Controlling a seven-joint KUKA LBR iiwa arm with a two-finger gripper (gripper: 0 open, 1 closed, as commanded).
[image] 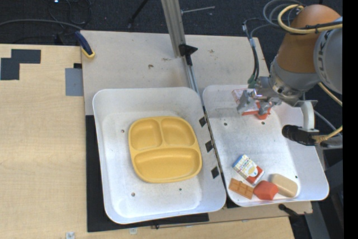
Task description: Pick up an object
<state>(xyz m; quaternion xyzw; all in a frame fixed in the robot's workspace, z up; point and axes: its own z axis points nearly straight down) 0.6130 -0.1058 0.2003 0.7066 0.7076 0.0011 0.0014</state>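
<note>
While our gripper (255, 104) hovers over a red object (263, 113), seemingly closed on it though blurred, we should lift slowly.

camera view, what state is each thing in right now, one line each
yellow divided plate: flat in the left bin, compartments bare
gripper: low over the right bin's far end, a red object under it, grasp unclear
small carton: lying in the right bin
waffle piece: flat at the near edge
red block: touching the tan piece
</note>
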